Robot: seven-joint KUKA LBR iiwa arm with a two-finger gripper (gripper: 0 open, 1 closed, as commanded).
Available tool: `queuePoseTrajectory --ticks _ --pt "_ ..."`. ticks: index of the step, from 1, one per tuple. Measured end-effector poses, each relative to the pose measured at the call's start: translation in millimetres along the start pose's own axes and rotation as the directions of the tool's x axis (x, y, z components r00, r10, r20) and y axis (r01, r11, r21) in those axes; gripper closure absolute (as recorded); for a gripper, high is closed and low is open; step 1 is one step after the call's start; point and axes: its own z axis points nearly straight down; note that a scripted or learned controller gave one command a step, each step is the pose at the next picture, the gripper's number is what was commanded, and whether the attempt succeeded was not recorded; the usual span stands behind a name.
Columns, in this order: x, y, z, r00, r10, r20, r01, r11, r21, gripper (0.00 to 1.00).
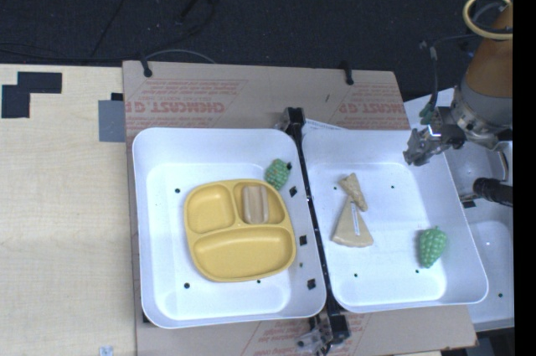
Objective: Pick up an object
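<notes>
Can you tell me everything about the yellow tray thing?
The yellow tray looks like smooth plastic, with rounded corners and three compartments: two small ones on top and one big one below. It lies flat in the left bin, turned slightly askew. A pale tan piece rests in its upper right compartment. A bumpy green toy sits just beyond its top right corner.

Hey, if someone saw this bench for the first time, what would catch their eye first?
Probably the yellow divided plate filling the left bin, with a green grape bunch by its upper right corner. In the right bin lie a tan wedge-shaped piece and another grape bunch; the gripper hovers over its upper right rim.
</notes>
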Motion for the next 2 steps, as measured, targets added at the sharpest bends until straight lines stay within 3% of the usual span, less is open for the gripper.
queuePoseTrajectory --ticks 2 --pt "109.6 13.6 14.7 1.000 -0.003 -0.003 0.003 1.000 0.003 1.00"
